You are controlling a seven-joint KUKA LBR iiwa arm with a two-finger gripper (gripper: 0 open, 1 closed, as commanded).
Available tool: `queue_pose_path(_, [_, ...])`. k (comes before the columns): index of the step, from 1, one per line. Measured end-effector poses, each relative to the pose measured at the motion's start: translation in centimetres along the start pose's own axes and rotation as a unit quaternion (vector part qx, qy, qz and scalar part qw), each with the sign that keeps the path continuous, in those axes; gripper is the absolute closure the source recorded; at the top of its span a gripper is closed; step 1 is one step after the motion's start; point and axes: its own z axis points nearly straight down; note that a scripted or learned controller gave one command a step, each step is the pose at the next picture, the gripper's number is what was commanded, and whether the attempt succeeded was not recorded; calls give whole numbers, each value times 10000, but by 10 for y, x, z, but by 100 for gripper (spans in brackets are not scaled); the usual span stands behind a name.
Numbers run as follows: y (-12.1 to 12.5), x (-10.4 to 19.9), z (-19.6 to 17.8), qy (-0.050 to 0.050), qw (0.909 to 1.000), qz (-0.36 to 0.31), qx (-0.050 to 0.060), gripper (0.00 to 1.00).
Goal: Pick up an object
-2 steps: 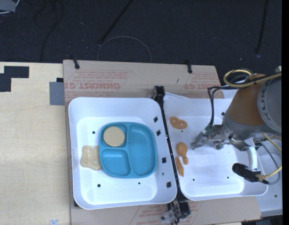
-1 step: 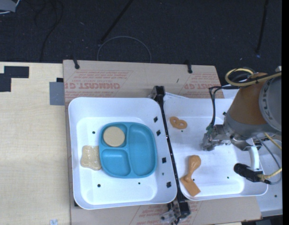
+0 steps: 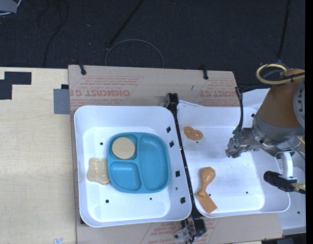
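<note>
From the camera above the bench [image 3: 29,151], two shallow white bins sit side by side on a sheet of cardboard [image 3: 146,88]. The left bin [image 3: 90,117] holds a blue divided plate [image 3: 138,162], which lies a little toward the bin's near edge. A round tan cookie-like disc [image 3: 123,148] rests in the plate's upper-left compartment. A pale, toast-like slab [image 3: 98,171] lies on the bin floor against the plate's left edge.

The right bin [image 3: 225,118] carries two small things. A pretzel-shaped orange piece [image 3: 193,133] lies near the bin's far-left corner, flat on the floor. A tan drumstick-like toy [image 3: 206,187] (knob end toward the bin's middle, flared end toward the near edge) lies close to the near-left corner, well apart from the pretzel.

The arm [image 3: 281,111] comes in over the right bin's right edge, its orange band above the grey wrist. The pincer [image 3: 238,147] hangs over the right half of that bin, well apart from both the pretzel and the drumstick; whether it is released or clenched, I cannot tell. Nothing is seen between its tips.
</note>
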Motion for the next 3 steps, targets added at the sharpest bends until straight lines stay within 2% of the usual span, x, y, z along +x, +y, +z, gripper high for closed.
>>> queue_pose_path(1, [-9,2,-55,1,10000,-24,-5,100])
queue_pose_path(2, [-2,-4,-101,-2,10000,-37,-5,100])
queue_pose_path(3, [15,41,-105,9,10000,-55,10,100])
